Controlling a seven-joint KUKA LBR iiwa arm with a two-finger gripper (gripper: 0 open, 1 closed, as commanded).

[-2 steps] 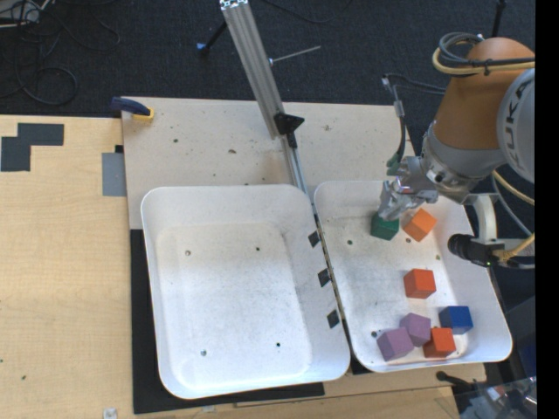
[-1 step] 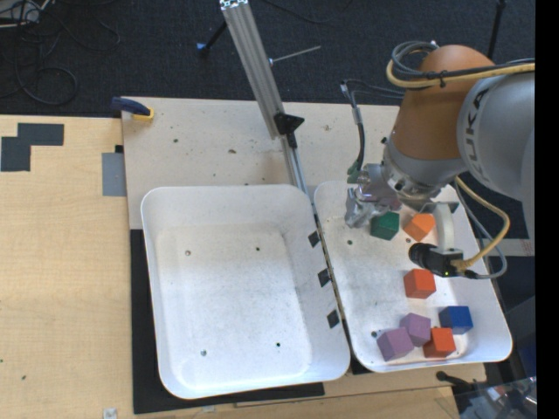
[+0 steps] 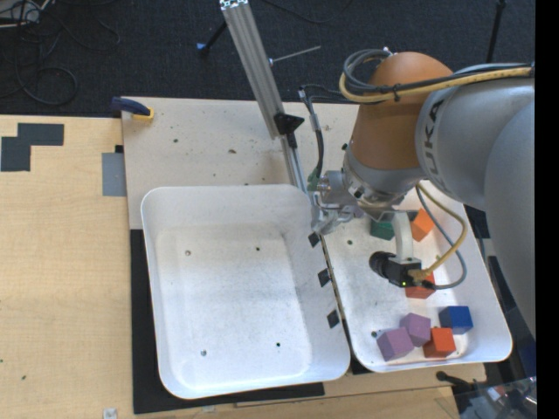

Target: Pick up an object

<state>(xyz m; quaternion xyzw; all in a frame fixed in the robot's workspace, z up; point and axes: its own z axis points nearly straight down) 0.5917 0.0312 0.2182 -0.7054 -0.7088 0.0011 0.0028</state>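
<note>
Approach stage, I judge: the two-finger gripper [image 3: 341, 203], whether spread or closed I cannot tell, hangs near the small green block [image 3: 382, 230] and must next descend onto it.

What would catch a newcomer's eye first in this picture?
The bulky grey arm with its orange band dominates the upper right, bending down over the right bin. Next come the bright blocks clustered in that bin's near corner: a purple block, a blue block and an orange block. A slanted metal rail crosses the top centre.
</note>
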